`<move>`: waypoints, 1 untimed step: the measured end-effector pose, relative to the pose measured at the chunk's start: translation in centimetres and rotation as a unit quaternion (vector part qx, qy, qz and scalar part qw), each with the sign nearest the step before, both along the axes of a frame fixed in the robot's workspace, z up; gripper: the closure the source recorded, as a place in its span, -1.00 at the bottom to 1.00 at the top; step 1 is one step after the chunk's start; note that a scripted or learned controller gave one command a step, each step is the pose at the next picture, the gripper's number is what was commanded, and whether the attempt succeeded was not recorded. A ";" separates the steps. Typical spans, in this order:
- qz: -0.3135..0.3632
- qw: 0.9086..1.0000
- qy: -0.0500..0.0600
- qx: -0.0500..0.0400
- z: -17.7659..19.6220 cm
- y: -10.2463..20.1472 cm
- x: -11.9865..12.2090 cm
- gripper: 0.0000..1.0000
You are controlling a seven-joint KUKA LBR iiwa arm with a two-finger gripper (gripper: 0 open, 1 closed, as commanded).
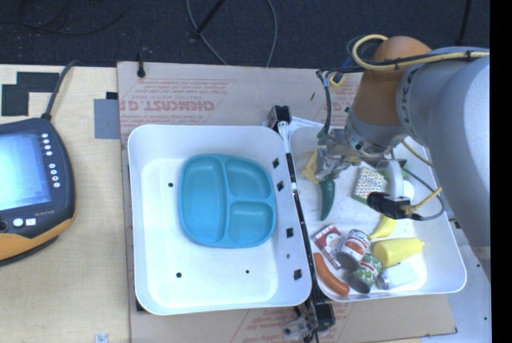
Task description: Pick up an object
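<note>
My gripper (pixel 328 165) hangs over the upper left part of the right bin (pixel 456 273), under the orange-banded wrist (pixel 388 93). A green chili pepper (pixel 326 199) lies or hangs directly below it, its top end meeting the gripper's tip; whether it is gripped is unclear. Further down the same bin lie a sausage (pixel 330 274), a red packet (pixel 327 238), a small can (pixel 357 242), a yellow bottle (pixel 398 251) and a speckled box (pixel 369 182).
The left bin (pixel 152 253) holds a blue divided plate (pixel 226 200). The divider wall (pixel 293 205) between the bins runs just left of the gripper. A teach pendant (pixel 28 181) sits at the far left of the bench. Cables trail around the wrist.
</note>
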State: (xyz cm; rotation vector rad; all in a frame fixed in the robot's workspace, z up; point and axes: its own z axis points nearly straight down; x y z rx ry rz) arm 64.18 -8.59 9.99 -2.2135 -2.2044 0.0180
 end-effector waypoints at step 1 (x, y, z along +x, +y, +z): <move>0.000 1.000 0.000 0.000 0.0 0.0 0.0 -1.00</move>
